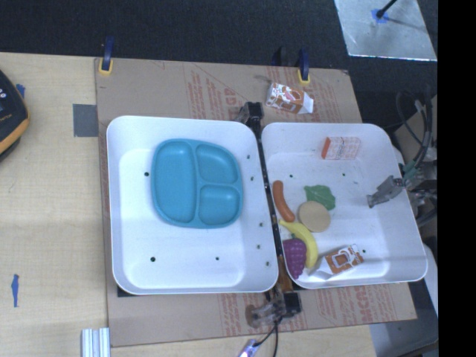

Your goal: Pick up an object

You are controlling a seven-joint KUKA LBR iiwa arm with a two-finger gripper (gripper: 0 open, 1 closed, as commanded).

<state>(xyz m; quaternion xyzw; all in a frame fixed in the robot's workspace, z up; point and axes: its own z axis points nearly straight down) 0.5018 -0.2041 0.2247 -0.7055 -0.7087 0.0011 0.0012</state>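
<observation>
The right bin (387, 270) holds several small things: a red sausage (282, 200), a green leafy piece (320, 195), a round tan disc (314, 216), a yellow banana (303, 241), purple grapes (294, 256), an orange and white packet (343, 259) and an orange and white carton (341, 148) near the far wall. My gripper (384, 192) pokes in low over the right side of this bin, apart from every object, with bare bin floor below it. It is small and grey against the white.
The left bin (126, 266) carries a blue divided plate (197, 182). A snack packet (289, 99) lies on the cardboard beyond the bins. Cables (416, 140) hang at the right edge. A yellow and black device (10, 117) sits at far left.
</observation>
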